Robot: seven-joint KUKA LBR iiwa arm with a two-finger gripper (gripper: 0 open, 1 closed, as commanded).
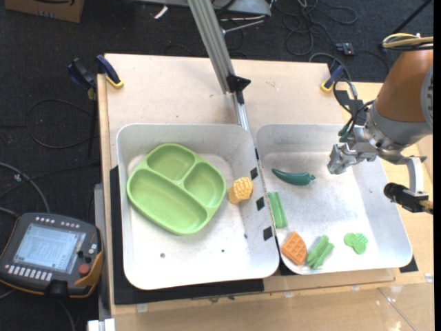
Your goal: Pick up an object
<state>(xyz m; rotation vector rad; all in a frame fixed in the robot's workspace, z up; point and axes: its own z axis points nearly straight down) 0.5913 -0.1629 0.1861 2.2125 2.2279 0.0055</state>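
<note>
1. Your tool [339, 161] hangs over the upper part of the right bin [386, 205], the arm coming in from the right. Whether it stands wide or narrow you cannot tell from this angle; nothing shows between its tips.
2. Nearest candidate: a dark green pepper [293, 177], lying flat just left of and a little below the tool, apart from it.
3. Further out in the same bin: a light green stick [278, 209] along the left wall, an orange waffle piece [294, 247] and a green pod [319, 251] close together at the near edge, and a small green leafy piece [356, 241] to their right.
4. Left bin [172, 267]: a green divided plate [176, 187] with a yellow corn piece [240, 189] just beside its right rim (well apart from the tool).
5. Step in hand, by your read: approach, no grasp yet.
6. Next move likely calls for a short shift left over the pepper, then a descent with the tips straddling its narrow width.
</note>
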